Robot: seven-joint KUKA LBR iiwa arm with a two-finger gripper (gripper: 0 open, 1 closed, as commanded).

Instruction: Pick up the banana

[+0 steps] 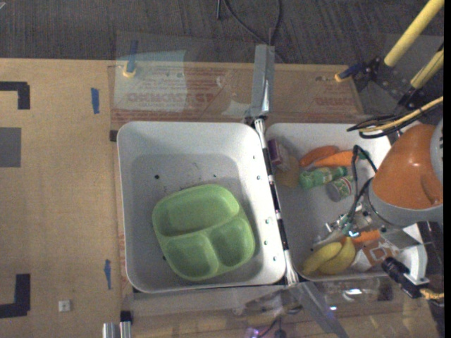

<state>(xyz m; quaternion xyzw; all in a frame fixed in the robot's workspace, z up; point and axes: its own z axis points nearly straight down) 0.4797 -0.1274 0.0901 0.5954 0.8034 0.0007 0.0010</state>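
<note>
A yellow banana (330, 256) is seen lying in the near corner of the right bin (296, 210), close to the bin's front wall and beside the divider between the two bins; it is curved, with its ends pointing toward the divider and toward the arm. Just beside the banana, on its far side, the gripper (345, 225) is lowered over the bin floor; whether it is spread or pressed together cannot be told, since the metal parts are small and partly hidden by the wrist; nothing can be seen held in it. Directly beside the banana, toward the arm, a small orange object (368, 237) is partly covered by the wrist. Farther from the banana, toward the back of the same bin, a green bottle (320, 177) is seen lying on its side; behind it an orange carrot-like piece (324, 156) is laid; a small dark purple item (273, 152) rests against the divider. The arm (409, 174), grey with an orange band, is bent over the bin from the right. Across the divider from the banana, a green sectioned plate (203, 231) is set in the left bin (141, 153); both bins are carried by the wooden bench (56, 189).
</note>
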